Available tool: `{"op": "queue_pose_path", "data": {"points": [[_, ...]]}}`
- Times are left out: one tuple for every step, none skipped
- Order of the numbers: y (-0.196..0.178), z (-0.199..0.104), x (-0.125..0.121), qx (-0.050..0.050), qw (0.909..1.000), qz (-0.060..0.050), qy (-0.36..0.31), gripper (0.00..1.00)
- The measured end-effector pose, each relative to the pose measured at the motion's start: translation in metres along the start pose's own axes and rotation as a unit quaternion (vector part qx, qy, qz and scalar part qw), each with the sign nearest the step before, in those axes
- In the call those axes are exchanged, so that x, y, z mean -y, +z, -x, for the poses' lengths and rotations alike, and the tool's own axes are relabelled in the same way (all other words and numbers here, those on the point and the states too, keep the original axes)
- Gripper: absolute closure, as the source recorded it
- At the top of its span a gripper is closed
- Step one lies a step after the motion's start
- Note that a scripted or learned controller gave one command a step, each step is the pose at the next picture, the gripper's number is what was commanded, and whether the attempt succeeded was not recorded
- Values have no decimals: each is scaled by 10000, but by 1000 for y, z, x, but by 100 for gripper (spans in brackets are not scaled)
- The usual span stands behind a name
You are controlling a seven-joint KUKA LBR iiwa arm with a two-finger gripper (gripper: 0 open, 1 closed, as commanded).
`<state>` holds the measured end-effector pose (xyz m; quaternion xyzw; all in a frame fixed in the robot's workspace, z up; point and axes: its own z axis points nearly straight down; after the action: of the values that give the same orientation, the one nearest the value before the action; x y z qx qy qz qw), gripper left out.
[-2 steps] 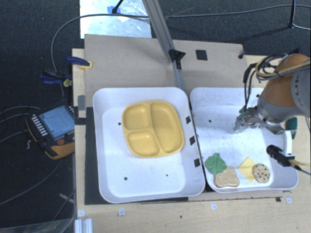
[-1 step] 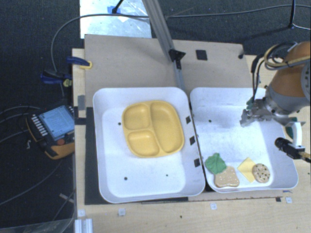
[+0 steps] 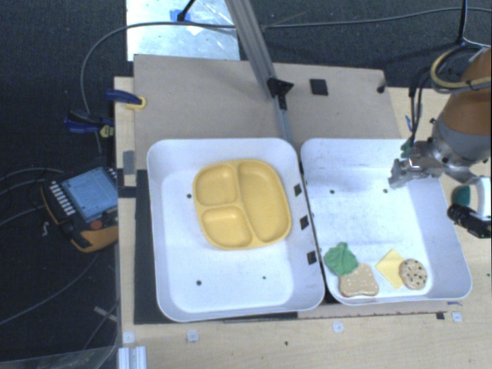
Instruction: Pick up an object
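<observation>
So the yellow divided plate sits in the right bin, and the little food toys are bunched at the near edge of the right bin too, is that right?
Not quite. The camera view shows the yellow divided plate in the left bin, not the right one. The rest holds: the food toys are bunched at the near edge of the right bin.

From my screen the grey arm with the orange band [image 3: 465,118] runs off the right edge, so I see little above its wrist. Its metal two-finger gripper [image 3: 401,174] is too small and blurred for me to read the finger gap.
</observation>
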<state>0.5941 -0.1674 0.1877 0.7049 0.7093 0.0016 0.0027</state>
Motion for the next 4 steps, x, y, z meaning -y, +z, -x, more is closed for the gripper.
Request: {"op": "queue_pose_path", "data": {"points": [[-62,-7,0,1,10000,11,-6,100],[-48,-60,5,-13,10000,-29,-15,100],[-38,-106,19,-9,10000,-32,-6,100],[-48,-158,27,-16,10000,-25,-19,100]]}}
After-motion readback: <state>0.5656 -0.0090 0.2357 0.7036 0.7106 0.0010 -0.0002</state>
